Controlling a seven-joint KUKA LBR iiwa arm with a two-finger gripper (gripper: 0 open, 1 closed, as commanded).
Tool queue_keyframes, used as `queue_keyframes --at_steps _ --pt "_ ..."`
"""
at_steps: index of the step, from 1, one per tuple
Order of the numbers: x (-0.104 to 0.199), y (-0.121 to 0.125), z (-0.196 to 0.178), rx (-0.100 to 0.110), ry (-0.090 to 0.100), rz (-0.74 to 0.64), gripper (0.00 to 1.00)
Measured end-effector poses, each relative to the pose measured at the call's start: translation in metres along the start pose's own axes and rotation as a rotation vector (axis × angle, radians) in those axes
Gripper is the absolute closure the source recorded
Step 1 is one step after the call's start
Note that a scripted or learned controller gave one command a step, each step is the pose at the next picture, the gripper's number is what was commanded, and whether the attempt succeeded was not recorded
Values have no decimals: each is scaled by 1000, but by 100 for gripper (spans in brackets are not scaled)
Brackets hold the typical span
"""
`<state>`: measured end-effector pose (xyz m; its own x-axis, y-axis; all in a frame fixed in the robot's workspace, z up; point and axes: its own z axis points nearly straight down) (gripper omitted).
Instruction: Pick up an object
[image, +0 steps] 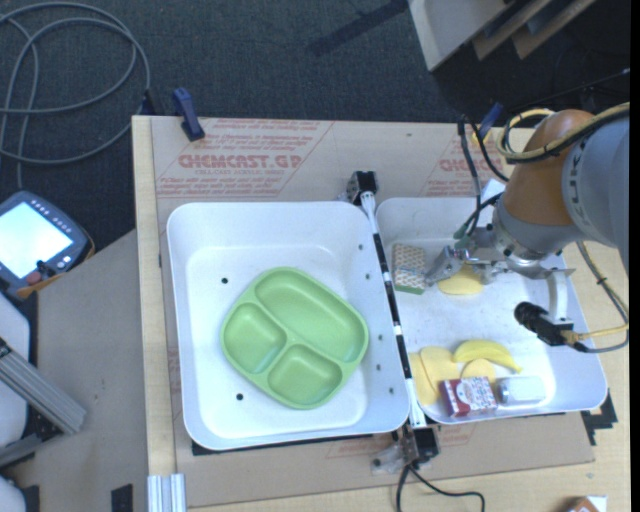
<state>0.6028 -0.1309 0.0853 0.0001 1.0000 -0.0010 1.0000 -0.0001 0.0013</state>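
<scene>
Bins number two on the table (250, 165). One green divided plate (293, 336) is seen in the left bin (200, 250). In the right bin (590, 370), the gripper (448, 268) is lowered just beside one pale yellow object (461, 285); whether its fingers are spread or closed cannot be told. Near that bin's front edge, one banana (485, 352), one red packet (468, 396) and one white tube (524, 389) are counted; one mesh sponge (408, 266) lies beside the gripper.

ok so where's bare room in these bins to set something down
Most room is in the left white bin: bare floor along its far wall and left side, around the green divided plate. The right white bin is crowded: the hand over a pale yellow piece, a yellow banana and a red packet near the front.
</scene>
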Motion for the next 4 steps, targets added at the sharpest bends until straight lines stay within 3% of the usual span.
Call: queue_keyframes --at_steps 1,2,3,4 --pt "-15 25 0 -1 0 -1 0" --pt "3 0 1 3 2 0 0" --pt "1 3 -12 -6 -2 1 100" --pt "1 3 -12 -5 -2 1 0"
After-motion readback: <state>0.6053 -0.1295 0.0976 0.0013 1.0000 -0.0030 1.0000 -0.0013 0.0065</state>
